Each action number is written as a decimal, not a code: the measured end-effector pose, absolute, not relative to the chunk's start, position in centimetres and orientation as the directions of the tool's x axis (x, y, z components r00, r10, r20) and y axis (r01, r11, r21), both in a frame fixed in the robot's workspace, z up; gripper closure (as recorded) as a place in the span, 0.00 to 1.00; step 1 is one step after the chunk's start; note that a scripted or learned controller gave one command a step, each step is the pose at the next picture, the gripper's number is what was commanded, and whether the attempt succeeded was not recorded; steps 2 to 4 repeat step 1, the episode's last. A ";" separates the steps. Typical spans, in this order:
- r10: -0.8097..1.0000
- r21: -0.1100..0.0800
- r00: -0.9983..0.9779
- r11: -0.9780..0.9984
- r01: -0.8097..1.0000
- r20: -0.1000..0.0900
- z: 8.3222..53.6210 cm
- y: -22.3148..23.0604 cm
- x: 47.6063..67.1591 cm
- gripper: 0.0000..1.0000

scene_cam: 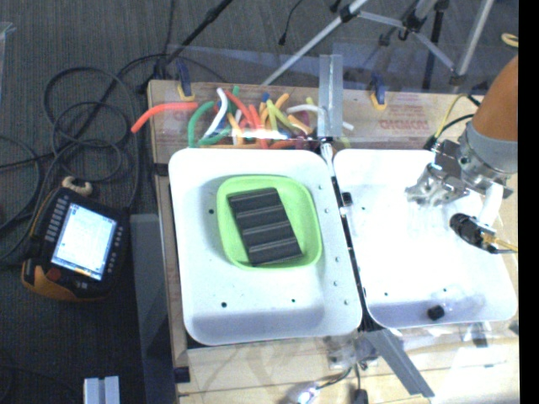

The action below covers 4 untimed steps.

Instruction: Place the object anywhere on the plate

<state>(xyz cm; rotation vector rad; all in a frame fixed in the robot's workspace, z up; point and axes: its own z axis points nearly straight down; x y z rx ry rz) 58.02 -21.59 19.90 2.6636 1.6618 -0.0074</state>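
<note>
Ridged, dark grey rectangular block lies flat on the lime-green square plastic plate, tilted a little against the plate's edges, seen from my remote station on the overhead camera. By my reading the placing step is done, or very nearly so; what the next move calls for is only that the arm keep away from the left side.

Nearest the camera, the front lip of the wooden desk carries metal brackets. Just behind it the two shallow white bins sit side by side, touching along the middle. The left white bin holds the plate and block and nothing else I can make out. The right white bin holds no loose object that I can identify; a small dark spot near its front rim may be a fitting.

Over the right bin's far right part, the silver two-finger hand hangs from the grey arm, well apart from the plate. I cannot tell whether it is wide or narrow, and nothing shows in it.

Beyond the bins, a tangle of coloured flexible tubes lies along the desk's back edge. A yellow-cased control pendant rests on the floor, left.
</note>
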 end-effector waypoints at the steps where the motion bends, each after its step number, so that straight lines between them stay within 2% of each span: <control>1: 0.898 0.000 0.440 -0.440 0.898 -0.005 19.9 -21.6 58.0 0.00; 4: 0.898 0.000 0.440 -0.440 0.898 -0.005 19.9 -21.6 58.0 0.00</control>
